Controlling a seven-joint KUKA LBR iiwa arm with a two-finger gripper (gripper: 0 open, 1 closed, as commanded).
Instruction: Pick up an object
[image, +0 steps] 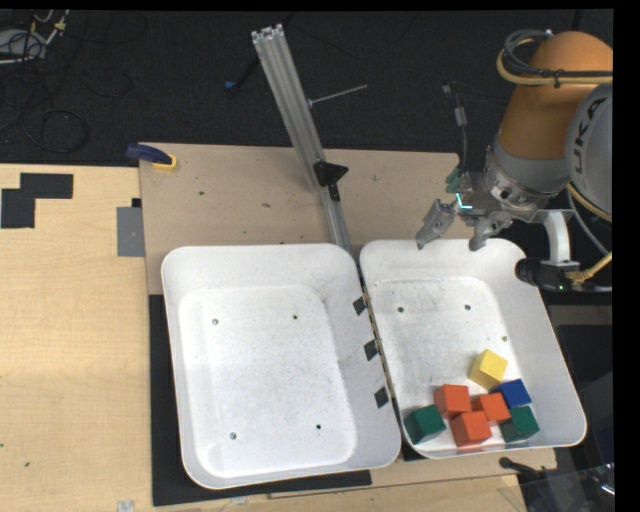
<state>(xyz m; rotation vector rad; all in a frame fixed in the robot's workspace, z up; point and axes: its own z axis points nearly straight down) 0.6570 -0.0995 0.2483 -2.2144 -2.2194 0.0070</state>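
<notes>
Several small blocks lie clustered in the near corner of the right bin (420, 275): a yellow block (490, 367), a blue block (515, 392), three orange blocks (470, 410), and two green blocks, one at the left (425, 423) and one at the right (520, 426). My gripper (456, 231) hangs over the far edge of the right bin, well away from the blocks. Its two fingers are spread apart, open, with nothing between them.
The left bin (190, 270) sits beside the right one, joined by black clips (368, 348). A slanted aluminium rail (295, 110) rises behind the bins. A blue and yellow clamp (152, 155) sits at the bench's far left corner.
</notes>
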